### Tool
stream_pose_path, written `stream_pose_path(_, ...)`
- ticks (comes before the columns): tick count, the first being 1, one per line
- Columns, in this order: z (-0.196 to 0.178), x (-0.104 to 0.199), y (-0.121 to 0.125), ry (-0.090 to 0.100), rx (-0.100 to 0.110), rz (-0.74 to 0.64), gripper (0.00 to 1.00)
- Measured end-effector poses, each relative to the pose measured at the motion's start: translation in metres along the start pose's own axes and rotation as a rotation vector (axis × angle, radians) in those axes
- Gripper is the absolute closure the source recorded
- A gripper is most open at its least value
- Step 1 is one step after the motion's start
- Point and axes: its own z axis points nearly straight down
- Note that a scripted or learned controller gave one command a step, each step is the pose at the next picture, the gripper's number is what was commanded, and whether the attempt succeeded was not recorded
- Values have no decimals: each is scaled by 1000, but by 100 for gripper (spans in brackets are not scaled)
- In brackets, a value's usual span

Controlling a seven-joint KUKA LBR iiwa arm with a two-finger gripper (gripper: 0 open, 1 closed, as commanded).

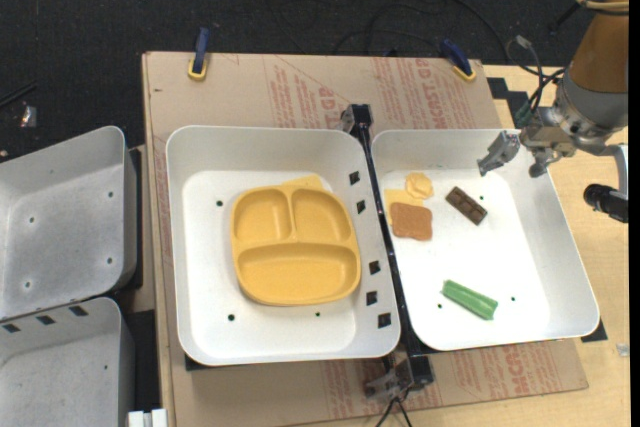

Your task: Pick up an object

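Your two-finger gripper [519, 159] hovers over the right white bin's [560, 255] far rim, fingers [497, 155] apart (nothing between them); the small brown rectangular block [465, 205] lies near, bare floor around it.

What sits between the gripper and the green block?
In the camera view, the brown bar lies roughly between the gripper and the green block; otherwise bare bin floor.
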Motion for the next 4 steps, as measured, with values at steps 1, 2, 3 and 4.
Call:
stream_pose_path(1, -7, 0, 3, -3, -13, -3, 0)
stream_pose_path(2, 47, 11, 6, -2, -8, -4, 0)
stream_pose_path(3, 100, 12, 6, -2, -8, -4, 0)
stream_pose_path(4, 86, 11, 8, -4, -15, -6, 100)
